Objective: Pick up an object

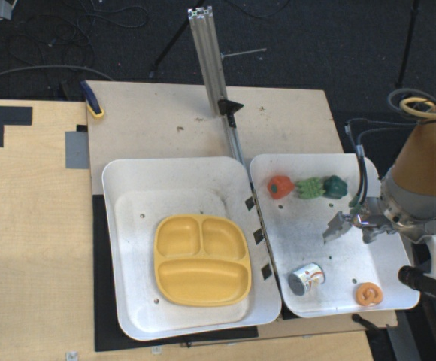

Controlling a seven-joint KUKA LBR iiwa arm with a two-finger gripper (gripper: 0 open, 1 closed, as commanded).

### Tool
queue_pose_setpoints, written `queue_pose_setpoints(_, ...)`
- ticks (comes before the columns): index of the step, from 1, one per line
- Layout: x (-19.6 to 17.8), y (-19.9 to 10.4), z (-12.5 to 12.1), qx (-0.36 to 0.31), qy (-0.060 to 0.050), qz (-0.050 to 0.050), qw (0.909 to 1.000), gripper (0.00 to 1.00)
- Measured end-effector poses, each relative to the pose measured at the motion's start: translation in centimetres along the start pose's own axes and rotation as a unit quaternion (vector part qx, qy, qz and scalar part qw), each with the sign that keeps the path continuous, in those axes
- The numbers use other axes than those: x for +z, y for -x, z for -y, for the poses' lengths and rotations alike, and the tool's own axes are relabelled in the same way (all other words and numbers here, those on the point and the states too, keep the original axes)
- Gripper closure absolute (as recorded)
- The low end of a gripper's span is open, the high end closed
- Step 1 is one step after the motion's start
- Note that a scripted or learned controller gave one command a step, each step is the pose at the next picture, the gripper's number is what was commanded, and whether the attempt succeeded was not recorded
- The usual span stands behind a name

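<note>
Arm: grey KUKA iiwa arm point(417, 179) with an orange band above the wrist, entering from the right edge, wrist angled down and leftward. Gripper: metal two-finger gripper point(337, 230), fingers pointing left and downward, nothing visibly between them.

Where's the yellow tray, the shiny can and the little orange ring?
Yellow tray point(201, 260), camera view, on the ridge between its compartments.
Can point(307, 278), camera view, on the middle of its silver side.
Orange ring point(368, 295), camera view, on its body near the right bin's front corner.
</note>
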State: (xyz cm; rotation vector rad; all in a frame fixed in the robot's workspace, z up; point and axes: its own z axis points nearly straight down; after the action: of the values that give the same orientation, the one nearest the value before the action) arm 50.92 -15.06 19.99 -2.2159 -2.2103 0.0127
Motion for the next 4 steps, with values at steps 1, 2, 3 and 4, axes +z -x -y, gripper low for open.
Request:
queue_pose_setpoints(1,-0.6,0.0,-0.3,-0.001,0.006,0.001,1.0,0.0)
queue_pose_setpoints(2,4.0,-0.5,0.3,-0.001,0.003,0.0,1.0,0.0)
queue_pose_setpoints(3,9.0,-0.7,1.3,-0.001,0.002,0.0,1.0,0.0)
queue_pose_setpoints(4,10.8,-0.6,1.2,-0.001,0.006,0.0,1.0,0.0)
